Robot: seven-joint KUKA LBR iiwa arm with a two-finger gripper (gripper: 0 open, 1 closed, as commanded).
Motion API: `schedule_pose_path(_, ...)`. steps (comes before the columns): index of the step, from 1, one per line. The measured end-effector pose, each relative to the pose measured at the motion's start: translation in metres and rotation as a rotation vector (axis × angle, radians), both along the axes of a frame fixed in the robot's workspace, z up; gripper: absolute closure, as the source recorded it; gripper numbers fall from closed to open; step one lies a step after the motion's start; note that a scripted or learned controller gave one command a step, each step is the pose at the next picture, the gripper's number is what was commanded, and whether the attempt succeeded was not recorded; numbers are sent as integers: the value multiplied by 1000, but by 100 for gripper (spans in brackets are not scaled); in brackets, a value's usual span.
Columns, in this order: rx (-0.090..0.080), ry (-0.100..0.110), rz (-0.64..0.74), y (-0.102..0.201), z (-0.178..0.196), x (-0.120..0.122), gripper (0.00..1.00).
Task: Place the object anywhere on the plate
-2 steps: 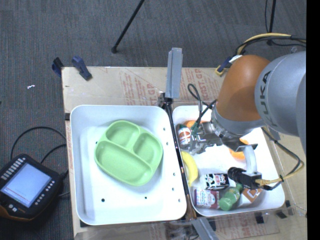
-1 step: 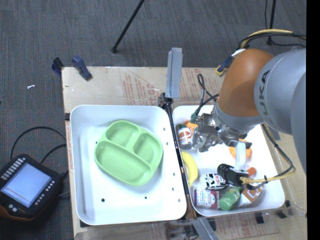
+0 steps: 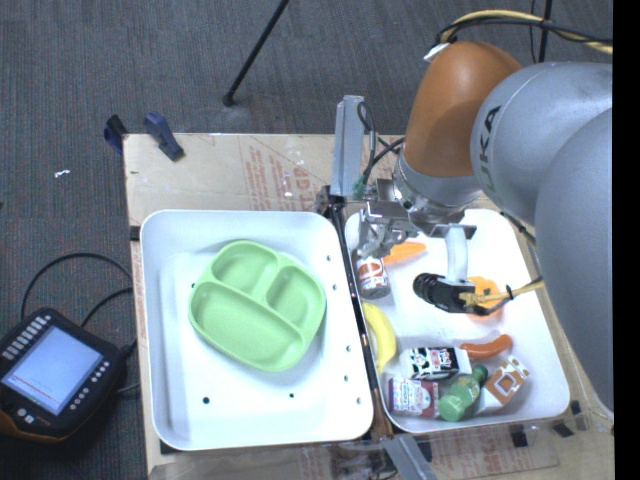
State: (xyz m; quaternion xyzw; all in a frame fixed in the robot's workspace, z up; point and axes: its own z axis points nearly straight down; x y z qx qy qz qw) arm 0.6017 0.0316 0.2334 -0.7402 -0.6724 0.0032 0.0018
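The green divided plate (image 3: 258, 304) lies in the left white bin (image 3: 165, 388), with nothing on it. My gripper (image 3: 378, 236) hangs over the far left corner of the right bin (image 3: 545, 363). It is just above a small brown-and-white can (image 3: 372, 277) that stands upright there. An orange carrot (image 3: 406, 253) lies right beside the gripper, to its right. I see nothing lifted off the bin floor.
In the right bin, a yellow banana (image 3: 378, 334) lies along the left wall. A milk carton (image 3: 435, 361), a red sausage (image 3: 486, 346), a red packet (image 3: 411, 397), a green bottle (image 3: 460, 399) and an orange box (image 3: 506, 382) crowd the near end. The bins' shared wall (image 3: 352, 298) separates gripper and plate.
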Motion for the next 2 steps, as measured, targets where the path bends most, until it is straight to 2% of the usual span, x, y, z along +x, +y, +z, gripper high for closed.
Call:
schedule_pose_path(1, 2, 1, 188, 16, -11, -21, 100)
schedule_pose_path(2, 2, 3, 205, 65, -50, -58, 100)
